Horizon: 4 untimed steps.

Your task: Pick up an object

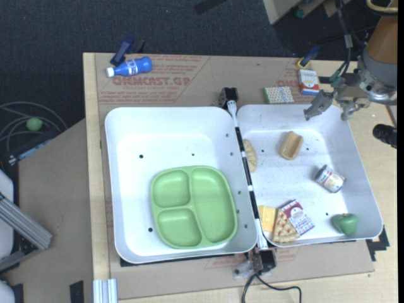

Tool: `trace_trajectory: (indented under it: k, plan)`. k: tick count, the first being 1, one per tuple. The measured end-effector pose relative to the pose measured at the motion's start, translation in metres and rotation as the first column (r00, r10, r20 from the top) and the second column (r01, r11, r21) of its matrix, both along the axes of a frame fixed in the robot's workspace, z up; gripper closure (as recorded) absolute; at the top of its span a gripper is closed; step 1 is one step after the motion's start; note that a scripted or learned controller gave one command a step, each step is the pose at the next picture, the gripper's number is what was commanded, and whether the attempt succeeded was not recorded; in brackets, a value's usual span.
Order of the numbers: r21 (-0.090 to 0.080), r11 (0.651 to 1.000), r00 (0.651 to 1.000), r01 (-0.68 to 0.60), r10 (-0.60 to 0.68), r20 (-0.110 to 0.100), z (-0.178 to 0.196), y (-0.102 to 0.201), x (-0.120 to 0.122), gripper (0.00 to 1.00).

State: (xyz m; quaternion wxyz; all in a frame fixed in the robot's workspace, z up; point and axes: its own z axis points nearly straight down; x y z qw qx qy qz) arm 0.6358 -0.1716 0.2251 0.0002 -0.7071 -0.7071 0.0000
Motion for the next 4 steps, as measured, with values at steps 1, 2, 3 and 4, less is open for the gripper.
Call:
trace_trajectory:
  k: [1,2,3,4]
  plan:
    - [0.001,1.0,1.0,0.0,0.0,-0.003,-0.073,0.005,-0.002,0.0]
    - [0.001,1.0,1.0,-0.001,0.001,-0.003,-0.141,0.028,0.0,0.0]
    - [0.0,1.0,1.0,-0.001,0.001,0.001,-0.13,0.028,0.001,1.0]
    - [0.0,1.0,1.0,-0.002,0.002,0.003,-0.038,0.096,-0.03,1.0]
